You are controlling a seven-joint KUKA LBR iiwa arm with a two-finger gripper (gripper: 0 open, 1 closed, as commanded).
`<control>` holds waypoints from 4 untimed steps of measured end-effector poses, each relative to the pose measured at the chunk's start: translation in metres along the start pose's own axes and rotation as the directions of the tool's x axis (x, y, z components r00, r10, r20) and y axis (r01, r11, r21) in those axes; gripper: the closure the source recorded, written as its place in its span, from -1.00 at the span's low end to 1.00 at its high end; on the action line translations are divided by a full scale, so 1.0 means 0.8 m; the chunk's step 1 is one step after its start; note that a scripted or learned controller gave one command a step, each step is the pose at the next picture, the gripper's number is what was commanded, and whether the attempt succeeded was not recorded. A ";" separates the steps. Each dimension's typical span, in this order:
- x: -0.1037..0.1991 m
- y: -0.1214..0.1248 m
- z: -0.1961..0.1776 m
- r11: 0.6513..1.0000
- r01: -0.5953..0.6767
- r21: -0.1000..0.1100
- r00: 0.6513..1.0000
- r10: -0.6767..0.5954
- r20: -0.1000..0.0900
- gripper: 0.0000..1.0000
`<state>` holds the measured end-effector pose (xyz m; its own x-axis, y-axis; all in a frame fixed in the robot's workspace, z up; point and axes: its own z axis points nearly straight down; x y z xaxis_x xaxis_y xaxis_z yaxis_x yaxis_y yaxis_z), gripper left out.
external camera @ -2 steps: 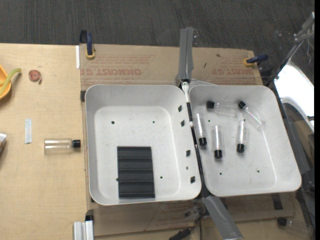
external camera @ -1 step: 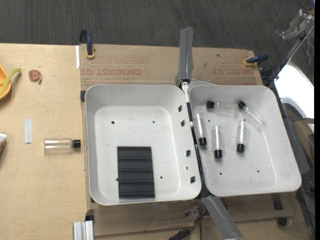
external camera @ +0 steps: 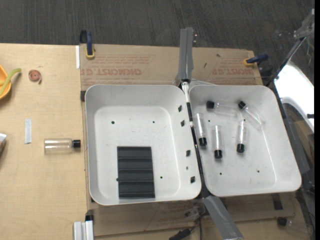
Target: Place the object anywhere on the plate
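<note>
A black ribbed plate (external camera: 135, 172) lies flat in the left bin (external camera: 100, 109), near its front wall. Several clear tubes with black caps lie loose in the right bin (external camera: 280, 174). Three of them lie roughly side by side near the bin's middle: one (external camera: 200, 129) by the left wall, one (external camera: 217, 141) beside it, and one (external camera: 241, 135) further right. Two more tubes (external camera: 225, 108) (external camera: 248, 112) lie toward the back.
A clear vial with a black cap (external camera: 61, 144) lies on the wooden bench left of the bins. Cardboard (external camera: 135, 66) sits under the bins, held by clamps (external camera: 86, 43) at the back. A grey metal bar (external camera: 186, 54) rises behind the seam between the bins.
</note>
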<state>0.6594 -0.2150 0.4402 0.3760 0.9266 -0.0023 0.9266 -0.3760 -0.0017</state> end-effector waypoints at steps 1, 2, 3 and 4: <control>0.054 -0.022 0.000 0.988 -0.152 0.002 0.988 0.152 0.000 -1.00; 0.005 -0.002 0.000 0.959 -0.282 0.001 0.959 0.282 0.000 -1.00; -0.003 -0.004 0.001 0.897 -0.442 0.002 0.897 0.442 0.001 -1.00; 0.036 -0.022 0.001 0.840 -0.543 0.003 0.840 0.543 0.002 -1.00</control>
<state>0.6538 -0.1817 0.4393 0.8189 0.5739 -0.0046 0.5739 -0.8189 -0.0036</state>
